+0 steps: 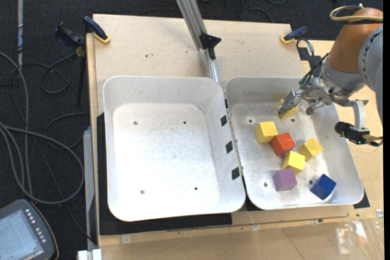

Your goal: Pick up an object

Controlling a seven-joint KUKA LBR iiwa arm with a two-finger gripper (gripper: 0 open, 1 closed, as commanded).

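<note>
The blue cube lies at the right bin's front corner. The gripper grips a yellow block over that bin's back half. Yellow, orange and purple cubes cluster between them.

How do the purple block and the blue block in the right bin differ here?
The purple block is pale violet, the blue block deep blue. The purple block sits nearer the bin's middle, just below a yellow block, while the blue block lies apart near the right bin's front right corner. Both are small cubes of similar size, resting on the bin floor away from the gripper.
</note>
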